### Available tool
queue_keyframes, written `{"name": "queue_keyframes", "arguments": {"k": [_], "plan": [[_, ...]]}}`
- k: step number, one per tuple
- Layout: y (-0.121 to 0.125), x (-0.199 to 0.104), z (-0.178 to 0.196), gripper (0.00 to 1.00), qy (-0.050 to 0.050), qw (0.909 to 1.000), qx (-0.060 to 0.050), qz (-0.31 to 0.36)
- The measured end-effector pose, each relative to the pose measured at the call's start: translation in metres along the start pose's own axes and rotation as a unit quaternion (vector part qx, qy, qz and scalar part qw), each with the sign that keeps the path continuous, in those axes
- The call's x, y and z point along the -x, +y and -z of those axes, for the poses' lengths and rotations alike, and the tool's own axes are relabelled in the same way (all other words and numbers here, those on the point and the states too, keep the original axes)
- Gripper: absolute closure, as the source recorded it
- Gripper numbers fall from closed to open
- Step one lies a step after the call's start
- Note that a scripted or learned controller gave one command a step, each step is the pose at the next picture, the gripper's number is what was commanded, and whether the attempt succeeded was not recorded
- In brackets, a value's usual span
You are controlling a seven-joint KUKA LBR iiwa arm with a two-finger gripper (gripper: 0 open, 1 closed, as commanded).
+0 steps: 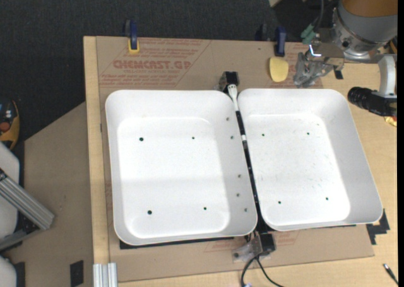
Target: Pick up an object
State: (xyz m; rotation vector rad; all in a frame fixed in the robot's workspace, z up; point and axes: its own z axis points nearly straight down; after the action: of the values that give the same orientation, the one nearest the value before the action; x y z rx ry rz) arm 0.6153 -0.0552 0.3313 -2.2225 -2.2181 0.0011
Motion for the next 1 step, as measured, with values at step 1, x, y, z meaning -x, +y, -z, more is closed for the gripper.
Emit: {"name": "queue_keyframes", "arguments": {"k": [1], "plan": [[0.0365, -0.0671, -0.0925, 1.0, 0.001, 1.0, -0.003, 0.004]]}}
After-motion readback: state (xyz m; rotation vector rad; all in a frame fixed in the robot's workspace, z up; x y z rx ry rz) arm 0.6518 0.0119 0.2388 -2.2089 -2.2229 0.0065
